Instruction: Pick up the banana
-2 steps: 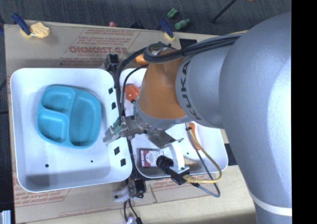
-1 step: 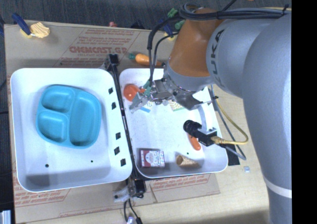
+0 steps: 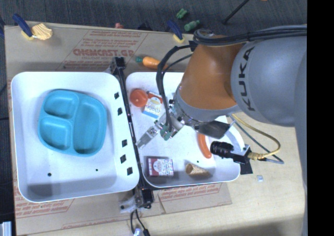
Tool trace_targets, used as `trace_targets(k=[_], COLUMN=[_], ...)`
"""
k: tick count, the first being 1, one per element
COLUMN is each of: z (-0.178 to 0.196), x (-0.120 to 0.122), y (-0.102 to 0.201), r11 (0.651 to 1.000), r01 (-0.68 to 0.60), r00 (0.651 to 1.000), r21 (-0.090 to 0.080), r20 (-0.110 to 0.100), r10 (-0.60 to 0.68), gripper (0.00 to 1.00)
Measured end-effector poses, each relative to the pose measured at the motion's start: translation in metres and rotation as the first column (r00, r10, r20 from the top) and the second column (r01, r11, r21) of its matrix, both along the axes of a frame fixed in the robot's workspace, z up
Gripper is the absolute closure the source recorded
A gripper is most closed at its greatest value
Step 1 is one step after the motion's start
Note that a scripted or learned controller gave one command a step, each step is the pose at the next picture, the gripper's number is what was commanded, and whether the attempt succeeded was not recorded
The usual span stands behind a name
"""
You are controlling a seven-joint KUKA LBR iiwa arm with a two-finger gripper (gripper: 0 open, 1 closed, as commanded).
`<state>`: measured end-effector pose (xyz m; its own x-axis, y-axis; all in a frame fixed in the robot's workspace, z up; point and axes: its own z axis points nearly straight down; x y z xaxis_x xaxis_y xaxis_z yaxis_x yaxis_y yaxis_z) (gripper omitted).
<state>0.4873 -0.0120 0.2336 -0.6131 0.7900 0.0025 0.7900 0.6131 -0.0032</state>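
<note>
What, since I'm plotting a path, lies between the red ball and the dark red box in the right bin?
In the camera view, the gripper lies between the red ball and the dark red box.

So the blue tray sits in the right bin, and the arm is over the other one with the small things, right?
Not quite. The camera view shows the blue tray in the left bin; the arm is over the right bin, which holds the small things.
</note>
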Motion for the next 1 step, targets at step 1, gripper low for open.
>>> trace_targets(k=[1], z=[-0.0398], x=[0.0119], y=[0.0317], r11=[0.848], r01=[0.53], r00=[0.848], r21=[-0.002], r20=[-0.003], r10=[-0.53], gripper=[0.0])
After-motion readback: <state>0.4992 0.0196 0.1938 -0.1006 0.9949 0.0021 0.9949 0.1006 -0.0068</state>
